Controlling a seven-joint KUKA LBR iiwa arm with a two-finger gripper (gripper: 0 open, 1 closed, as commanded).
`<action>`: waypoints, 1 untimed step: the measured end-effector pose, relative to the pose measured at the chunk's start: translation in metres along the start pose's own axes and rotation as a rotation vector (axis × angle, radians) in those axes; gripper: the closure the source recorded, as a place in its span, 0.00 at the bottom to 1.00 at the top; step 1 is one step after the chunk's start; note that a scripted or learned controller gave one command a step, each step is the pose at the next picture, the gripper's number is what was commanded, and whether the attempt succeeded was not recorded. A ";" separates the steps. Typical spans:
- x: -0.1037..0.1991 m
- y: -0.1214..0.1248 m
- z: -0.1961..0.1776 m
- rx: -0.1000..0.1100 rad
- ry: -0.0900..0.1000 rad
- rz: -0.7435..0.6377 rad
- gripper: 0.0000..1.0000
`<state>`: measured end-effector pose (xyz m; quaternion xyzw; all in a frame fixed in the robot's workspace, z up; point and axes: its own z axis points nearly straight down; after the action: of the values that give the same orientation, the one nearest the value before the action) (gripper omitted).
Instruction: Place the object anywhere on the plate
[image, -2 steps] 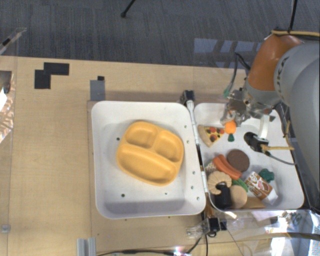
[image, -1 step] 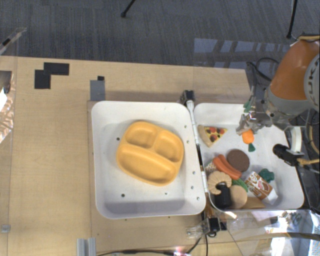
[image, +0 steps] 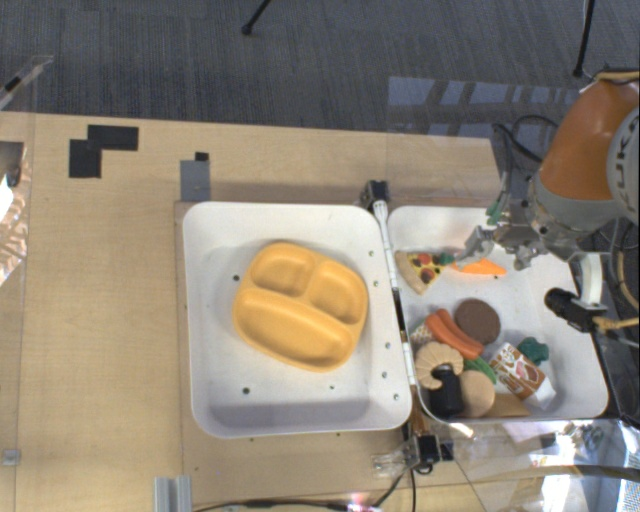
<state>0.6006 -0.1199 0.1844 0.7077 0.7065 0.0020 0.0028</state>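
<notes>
The yellow divided plate (image: 300, 304) lies in the left bin (image: 215, 400) with its 3 compartments bare. The gripper (image: 503, 240) hangs over the far side of the right bin (image: 580, 395), just above an orange carrot (image: 480, 267) – whether its claw is open or closed I cannot tell. A pizza slice (image: 420, 269) lies beside the carrot; more toy food crowds the near end.

**Arm over the right bin, plate in the left**

A yellow divided plate (image: 300, 305) lies in the left bin (image: 215, 400). The right bin (image: 575, 385) holds toy food: a pizza slice (image: 420, 268), an orange carrot (image: 480, 268), a brown round piece (image: 478, 321). The gripper (image: 508, 240) hangs at the far side, just above the carrot.
</notes>
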 end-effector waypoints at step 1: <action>-0.013 0.010 0.021 0.003 0.000 0.364 0.00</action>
<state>0.6110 -0.1330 0.1639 0.8238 0.5668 0.0014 0.0014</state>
